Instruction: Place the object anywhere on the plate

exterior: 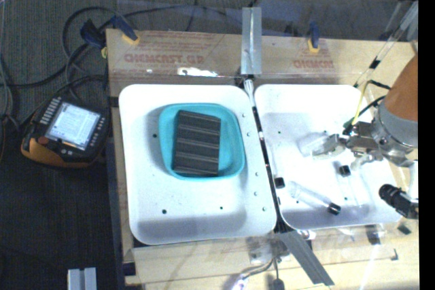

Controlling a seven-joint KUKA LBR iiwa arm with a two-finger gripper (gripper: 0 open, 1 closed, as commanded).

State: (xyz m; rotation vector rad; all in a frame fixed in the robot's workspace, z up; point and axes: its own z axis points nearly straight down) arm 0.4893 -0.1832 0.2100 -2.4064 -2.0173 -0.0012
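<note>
One dark ribbed block point(198, 142) lies flat on the teal plate point(234, 146), inside the plate's rim and roughly centred, a little toward its left. Plate sits in the left white bin point(143, 207). Judged from this, the placing looks done: the object rests on the plate with nothing touching it. Arm point(408, 105) is well apart from it, over the right white bin point(285, 112), with the gripper point(343, 140) low near a small clear object point(316, 144); cannot tell whether the gripper is spread or pressed together, the view being too blurred there, nor whether it touches that clear piece. Right bin also carries a clear tube with a dark tip point(314, 199) and a small dark bit point(344, 170). Handheld pendant point(68, 129) lies off the worktop point(204, 58) to the left. What remains, at most, is the arm's retreat.
</note>
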